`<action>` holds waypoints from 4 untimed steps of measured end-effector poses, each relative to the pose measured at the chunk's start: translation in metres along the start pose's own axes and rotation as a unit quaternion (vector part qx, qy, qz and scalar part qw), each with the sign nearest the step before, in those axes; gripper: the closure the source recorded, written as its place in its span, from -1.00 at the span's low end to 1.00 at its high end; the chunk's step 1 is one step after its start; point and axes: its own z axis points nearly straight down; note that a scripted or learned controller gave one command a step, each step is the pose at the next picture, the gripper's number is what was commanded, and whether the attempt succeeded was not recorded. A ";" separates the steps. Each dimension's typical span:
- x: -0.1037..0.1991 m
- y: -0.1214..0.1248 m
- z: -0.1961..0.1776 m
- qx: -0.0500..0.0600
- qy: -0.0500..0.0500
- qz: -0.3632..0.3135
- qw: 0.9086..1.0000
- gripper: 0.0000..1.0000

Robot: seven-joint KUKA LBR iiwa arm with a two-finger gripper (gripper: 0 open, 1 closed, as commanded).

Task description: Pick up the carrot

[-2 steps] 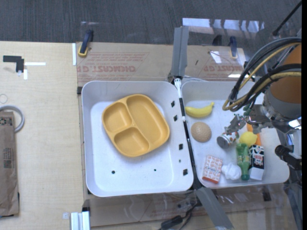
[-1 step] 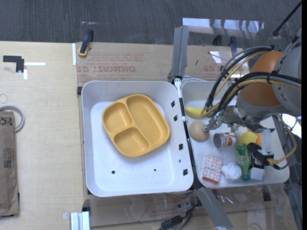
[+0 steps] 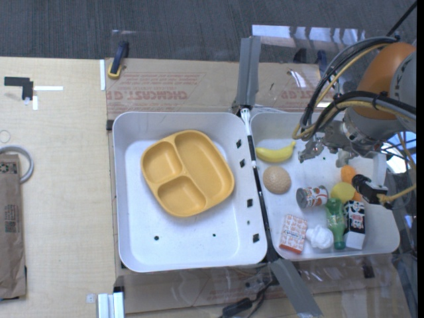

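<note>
The carrot (image 3: 347,174) lies in the right bin (image 3: 381,245), an orange stub just above the lemon (image 3: 342,191) and partly hidden under the wrist. The gripper (image 3: 313,151) hangs to its left, near the banana (image 3: 275,153), with its fingers parted and nothing between them. They are apart from the carrot.

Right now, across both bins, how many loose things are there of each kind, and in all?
Plates: 1, the yellow divided plate
Produce: 3, banana, lemon, carrot
Packaged goods: 4, can, small box, green bottle, black-and-white carton
Other: 2, tan egg-shaped ball, white wad
Total: 10
</note>
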 end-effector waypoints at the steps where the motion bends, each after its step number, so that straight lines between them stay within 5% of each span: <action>1: -0.055 0.046 -0.029 -0.001 -0.001 -0.097 0.995 -1.00; 2: -0.084 -0.009 -0.024 0.000 0.000 -0.046 0.999 -1.00; 3: -0.066 0.009 0.045 0.001 0.005 -0.075 0.997 -1.00; 4: -0.068 0.010 0.035 -0.001 0.002 -0.074 0.997 1.00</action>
